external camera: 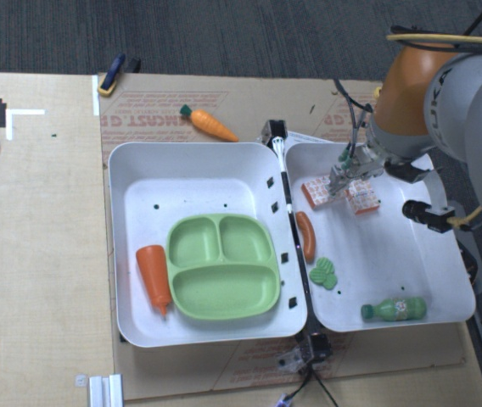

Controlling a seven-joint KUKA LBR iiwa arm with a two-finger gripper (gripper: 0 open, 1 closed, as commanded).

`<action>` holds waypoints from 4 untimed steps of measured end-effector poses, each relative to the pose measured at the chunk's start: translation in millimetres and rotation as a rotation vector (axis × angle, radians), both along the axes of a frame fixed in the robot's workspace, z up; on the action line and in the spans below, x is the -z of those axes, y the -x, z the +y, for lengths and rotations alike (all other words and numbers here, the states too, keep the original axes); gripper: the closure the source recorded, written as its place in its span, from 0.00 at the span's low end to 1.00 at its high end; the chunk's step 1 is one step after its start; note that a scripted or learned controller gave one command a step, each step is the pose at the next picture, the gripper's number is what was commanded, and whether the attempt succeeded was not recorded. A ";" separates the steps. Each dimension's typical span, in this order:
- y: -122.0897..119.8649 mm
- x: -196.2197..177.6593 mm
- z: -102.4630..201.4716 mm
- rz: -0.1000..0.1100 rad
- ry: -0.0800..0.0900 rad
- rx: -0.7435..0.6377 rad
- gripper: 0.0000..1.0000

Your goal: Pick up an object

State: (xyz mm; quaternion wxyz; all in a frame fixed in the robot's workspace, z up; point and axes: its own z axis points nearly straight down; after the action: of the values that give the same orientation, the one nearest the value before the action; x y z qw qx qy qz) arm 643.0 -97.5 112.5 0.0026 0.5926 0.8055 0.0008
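Observation:
My gripper (344,175) reaches down into the back of the right bin (411,253), right over a red-and-white carton (316,192). The carton's other end (363,197) shows on the gripper's right side, so the gripper covers its middle. In the same bin, a brown sausage (307,234) lies by the left wall. A small green leafy toy (324,273) sits just below it. A green bottle (395,309) lies on its side near the front edge.
The left bin (139,176) holds a green divided plate (222,266) and an orange bottle-shaped toy (154,278). A toy carrot (210,123) lies on the cardboard behind the bins. A black clip (274,131) stands where the bins meet at the back.

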 end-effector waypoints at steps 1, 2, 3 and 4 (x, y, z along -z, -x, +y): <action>0.0 0.0 0.1 0.000 0.000 0.000 0.00; 7.2 13.8 -20.8 -0.005 0.001 -0.300 0.00; 12.6 14.1 -10.4 -0.009 0.005 -0.436 0.00; 10.2 -80.0 51.1 0.003 0.000 -0.352 0.00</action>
State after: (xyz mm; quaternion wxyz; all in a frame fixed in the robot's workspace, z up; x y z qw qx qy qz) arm 632.8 -46.5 192.5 0.0011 0.4426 0.8967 0.0001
